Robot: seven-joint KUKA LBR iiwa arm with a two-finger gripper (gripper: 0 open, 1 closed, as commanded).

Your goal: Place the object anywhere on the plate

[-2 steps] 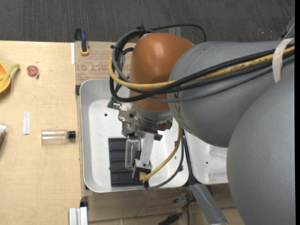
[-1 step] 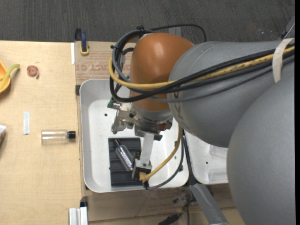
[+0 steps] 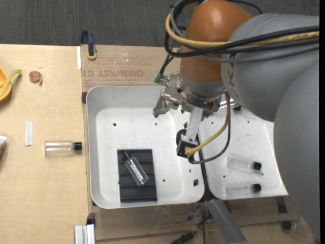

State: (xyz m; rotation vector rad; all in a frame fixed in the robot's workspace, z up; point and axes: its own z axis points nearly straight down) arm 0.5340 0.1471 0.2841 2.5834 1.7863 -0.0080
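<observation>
Pincer (image 3: 162,107) over left bin (image 3: 94,136), grip state impossible to tell, vial (image 3: 136,170) lying on black plate (image 3: 129,190)

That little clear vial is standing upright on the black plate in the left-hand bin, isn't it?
Not quite. The clear vial is on the black plate in the left-hand bin, but it is lying on its side, slanted across the plate, not standing upright. The camera view shows this.
</observation>
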